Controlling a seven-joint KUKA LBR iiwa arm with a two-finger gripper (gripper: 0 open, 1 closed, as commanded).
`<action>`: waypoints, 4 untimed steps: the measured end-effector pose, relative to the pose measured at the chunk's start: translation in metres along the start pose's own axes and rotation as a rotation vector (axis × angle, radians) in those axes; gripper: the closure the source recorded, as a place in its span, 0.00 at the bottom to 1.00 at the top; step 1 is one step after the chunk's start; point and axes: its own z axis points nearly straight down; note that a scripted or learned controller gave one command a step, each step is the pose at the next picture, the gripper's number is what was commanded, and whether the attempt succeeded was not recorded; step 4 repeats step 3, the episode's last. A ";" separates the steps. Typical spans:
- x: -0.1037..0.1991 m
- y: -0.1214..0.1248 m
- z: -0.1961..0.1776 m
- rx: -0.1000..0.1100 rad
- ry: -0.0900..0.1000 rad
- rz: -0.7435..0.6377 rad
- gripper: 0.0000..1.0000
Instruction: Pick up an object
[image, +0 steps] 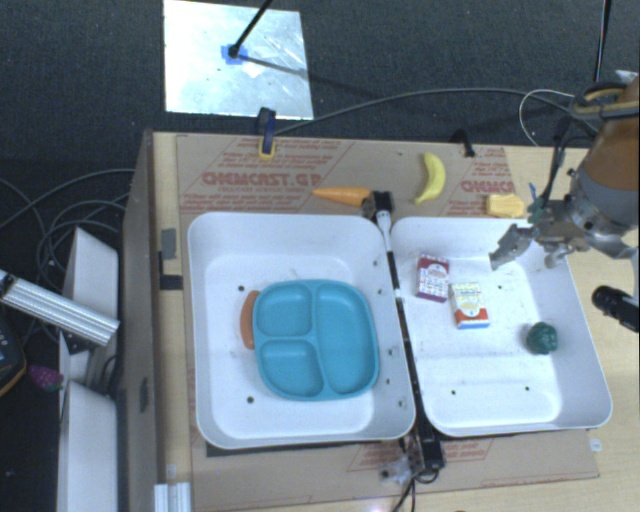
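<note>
The counter (300, 180) carries two shallow white bins side by side, so that candidate objects stay contained and reachable from above.

Nearest, in the left bin (215, 400), a blue divided plate (316, 335) lies flat at the centre. An orange sausage-shaped piece (246, 318) touches its left rim.

In the right bin (500, 410), a green ball (542, 338) rests near the right wall. Left of it, an orange-and-white box (469, 304) lies flat, with a red-and-white packet (433, 279) just beside it on the left. These three are well spaced, which leaves room for a descent on any one.

Farther back, outside the bins, a carrot (340, 197), a banana (432, 177) and a yellow block (505, 205) lie on the counter board.

The pincer (527, 243) hangs over the far right corner of the right bin, above and to the right of the two boxes. It appears to carry nothing. How wide it stands cannot be told from this slant. No object is lifted; the orange-and-white box is judged the closest candidate.
</note>
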 end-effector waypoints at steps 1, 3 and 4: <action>0.018 0.017 0.092 0.003 0.000 -0.001 0.00; 0.019 0.000 0.147 0.000 0.000 0.001 1.00; 0.019 0.000 0.147 0.000 0.000 0.001 1.00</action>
